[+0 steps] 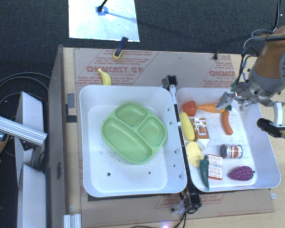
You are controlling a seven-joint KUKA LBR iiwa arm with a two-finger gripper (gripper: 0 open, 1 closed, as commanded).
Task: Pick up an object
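Note:
The right bin (pixel 268 148) holds several toy foods: a red tomato (pixel 190 108), a carrot (pixel 208 108), an orange sausage (pixel 226 121), a corn cob (pixel 187 126), an orange-and-white box (pixel 201 127), a yellow lemon (pixel 194 152), a green pepper (pixel 204 171), a small carton (pixel 215 166), a can (pixel 231 151) and purple grapes (pixel 241 173). My gripper (pixel 233 102) hangs over the bin's far right part, just above and right of the sausage and carrot tip. It is open, with nothing between its fingers.
The left bin (pixel 99 175) holds a green divided plate (pixel 134 132). A banana (pixel 104 76) lies on the cardboard behind that bin, and a yellow-and-blue clip (pixel 118 49) sits at the board's far edge. A black divider (pixel 178 127) runs between the bins.

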